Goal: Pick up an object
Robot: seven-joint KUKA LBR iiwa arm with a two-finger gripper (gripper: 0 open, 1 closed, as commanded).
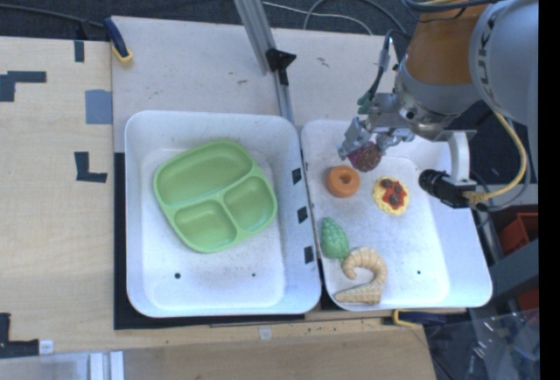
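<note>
My gripper point(367, 147) hangs over the back left part of the right bin point(455, 277). A small dark red object point(368, 159) sits between its fingertips, and the fingers look shut on it. Just in front of it an orange doughnut point(343, 181) lies on the bin floor. To the right of that is a yellow piece with red spots point(391, 195). Nearer the front are a green leafy piece point(333, 239) and a tan croissant-like piece point(365, 275).
The left bin point(149, 282) holds a green divided plate point(215, 193). A slanted metal bar point(254, 6) runs down to the wall between the bins. A black part on the arm point(442, 186) juts over the right bin's right side.
</note>
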